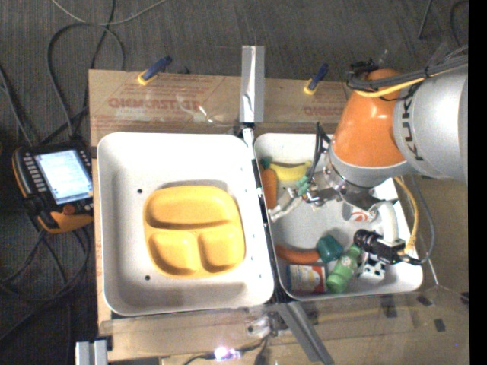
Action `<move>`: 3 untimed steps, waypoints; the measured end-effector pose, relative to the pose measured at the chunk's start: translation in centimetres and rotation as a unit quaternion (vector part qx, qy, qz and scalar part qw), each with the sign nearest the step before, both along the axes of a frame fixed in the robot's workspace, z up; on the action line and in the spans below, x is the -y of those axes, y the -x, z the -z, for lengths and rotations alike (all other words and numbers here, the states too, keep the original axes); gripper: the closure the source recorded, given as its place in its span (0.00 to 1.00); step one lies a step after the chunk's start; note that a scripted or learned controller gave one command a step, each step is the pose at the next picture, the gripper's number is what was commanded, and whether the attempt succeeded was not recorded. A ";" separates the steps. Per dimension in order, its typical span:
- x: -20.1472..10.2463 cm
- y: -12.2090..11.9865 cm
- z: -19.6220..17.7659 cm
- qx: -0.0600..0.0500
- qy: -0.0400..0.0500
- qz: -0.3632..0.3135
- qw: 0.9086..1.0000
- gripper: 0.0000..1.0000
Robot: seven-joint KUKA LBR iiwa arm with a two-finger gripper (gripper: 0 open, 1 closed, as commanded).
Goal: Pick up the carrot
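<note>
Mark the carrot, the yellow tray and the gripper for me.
carrot [269, 188]: camera view, middle of its orange body, by the right bin's left wall.
yellow tray [196, 228]: camera view, central ridge, left bin.
gripper [290, 199]: camera view, at its fingertips.

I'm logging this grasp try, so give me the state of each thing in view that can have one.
carrot: lying in the right bin against its left wall, not held.
gripper: low in the right bin, just right of the carrot.
yellow tray: flat in the left bin, compartments bare.
banana: lying at the right bin's far end.
green bottle: lying on its side near the front.
tablet: screen lit.
</note>
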State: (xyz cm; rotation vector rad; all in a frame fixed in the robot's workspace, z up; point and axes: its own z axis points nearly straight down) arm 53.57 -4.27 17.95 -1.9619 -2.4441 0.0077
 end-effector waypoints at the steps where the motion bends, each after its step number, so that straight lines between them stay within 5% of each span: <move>1: 5.5 4.3 2.5 -0.001 0.000 0.078 0.997 0.00; 2: 5.4 -1.0 9.2 0.006 0.001 0.290 0.957 0.00; 3: 5.4 -1.2 8.5 0.006 0.001 0.289 0.957 1.00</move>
